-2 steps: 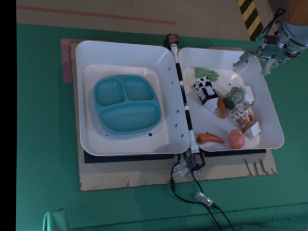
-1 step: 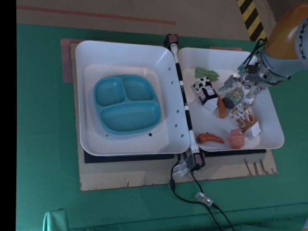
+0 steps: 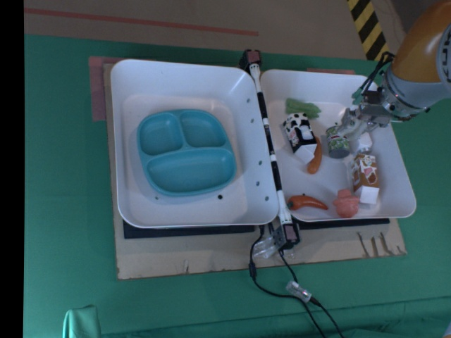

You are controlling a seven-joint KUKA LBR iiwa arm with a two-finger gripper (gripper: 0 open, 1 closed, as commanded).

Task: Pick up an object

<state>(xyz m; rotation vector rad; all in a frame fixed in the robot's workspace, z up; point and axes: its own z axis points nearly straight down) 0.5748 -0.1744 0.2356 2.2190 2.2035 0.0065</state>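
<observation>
1. A small grey-green can (image 3: 338, 142) lies in the right bin (image 3: 398, 182), toward its 2 o'clock side. It looks the likely target, since the gripper (image 3: 350, 127) is right over it.
2. The gripper hangs at the can's top edge; whether its fingers are wide, narrow or gripping cannot be told.
3. Near the can: a brown carton (image 3: 366, 175) at 5 o'clock, a carrot (image 3: 315, 158) at 8 o'clock, a cow-print carton (image 3: 299, 134) at 9 o'clock.
4. Further off lie green leaves (image 3: 303, 107), a chilli (image 3: 306, 202) and a pink lump (image 3: 346, 203), loosely scattered for picking.
5. The left bin (image 3: 141, 79) holds a blue divided plate (image 3: 186, 151).
6. Both bins rest on a green surface (image 3: 63, 189).
</observation>
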